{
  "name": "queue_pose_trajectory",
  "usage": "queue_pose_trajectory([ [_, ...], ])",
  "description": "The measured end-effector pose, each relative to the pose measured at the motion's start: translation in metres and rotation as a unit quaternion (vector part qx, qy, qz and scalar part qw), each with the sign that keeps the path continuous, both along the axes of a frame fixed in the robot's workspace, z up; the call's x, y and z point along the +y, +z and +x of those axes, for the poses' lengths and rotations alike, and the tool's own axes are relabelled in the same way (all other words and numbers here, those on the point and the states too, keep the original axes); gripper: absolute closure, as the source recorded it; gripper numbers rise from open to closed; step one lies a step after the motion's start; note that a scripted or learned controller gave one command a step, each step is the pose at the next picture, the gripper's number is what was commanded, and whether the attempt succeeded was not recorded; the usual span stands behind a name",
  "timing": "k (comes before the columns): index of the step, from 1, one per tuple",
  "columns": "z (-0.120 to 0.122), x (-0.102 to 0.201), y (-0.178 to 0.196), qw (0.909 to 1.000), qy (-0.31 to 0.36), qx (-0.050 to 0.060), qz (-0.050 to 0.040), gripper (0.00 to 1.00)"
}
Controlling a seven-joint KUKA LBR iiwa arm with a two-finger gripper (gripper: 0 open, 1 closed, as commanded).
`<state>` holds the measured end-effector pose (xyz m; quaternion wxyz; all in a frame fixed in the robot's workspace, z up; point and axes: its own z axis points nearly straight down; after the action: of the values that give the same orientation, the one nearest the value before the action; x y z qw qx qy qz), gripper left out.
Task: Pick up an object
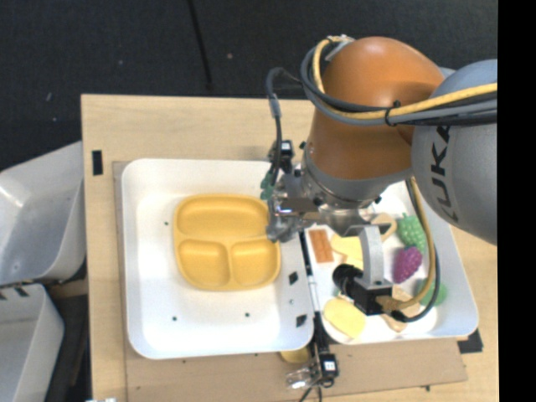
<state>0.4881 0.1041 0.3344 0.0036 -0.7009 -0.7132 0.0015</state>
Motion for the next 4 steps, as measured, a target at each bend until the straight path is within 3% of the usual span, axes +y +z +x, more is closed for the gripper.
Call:
queue_pose_trajectory([
  [1, 0.002, 0.017, 0.176, 0.9999, -0.006, -0.014, 0.0016, 1.0],
  [2, 0.0, 0.113, 0.092, 1.0, -0.003, 0.0, -0.0023, 1.0],
  [3, 0.026, 0.052, -0.024, 1.0, -0.008, -0.003, -0.0019, 1.0],
  [4, 0.002, 0.07, 0.101, 0.9999, -0.006, -0.01, 0.0016, 1.0],
])
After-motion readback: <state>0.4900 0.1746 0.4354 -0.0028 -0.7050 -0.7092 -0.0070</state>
